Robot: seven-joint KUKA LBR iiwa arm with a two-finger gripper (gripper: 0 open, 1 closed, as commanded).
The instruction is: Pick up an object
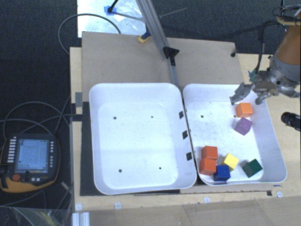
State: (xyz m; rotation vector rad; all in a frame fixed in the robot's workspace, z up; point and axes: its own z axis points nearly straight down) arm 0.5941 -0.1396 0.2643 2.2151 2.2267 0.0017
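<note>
**Gripper poised over the right bin, nothing lifted yet**

Blocks all lie loose on the floor of the right bin (275, 140), so the pick looks not yet made. The gripper (250, 94) hangs above that bin's far right part with its jaws spread apart and nothing between them; one finger reaches toward the bin's middle, the other sits closer to the wrist.

Nearest the jaws is the orange block (244, 109), just below and slightly toward the arm's side of them in this view. The purple block (243, 126) lies just beyond it, near but apart. Well away from the jaws, at the bin's near edge, sits a tight cluster: two orange-red blocks (209, 159) stacked or abutting, a blue block (222, 172) and a yellow block (231, 161) touching them, and a green block (252, 167) a little apart.

Judging from this, what remains is the whole grasp: align, descend, close, lift.

Room looks fair. The orange block stands free on all sides, though the bin's right wall is near and the purple neighbour limits spread on one side. The cluster is crowded against the near wall and would be harder to enter. The left bin (101, 95) lies well apart from the jaws.
</note>
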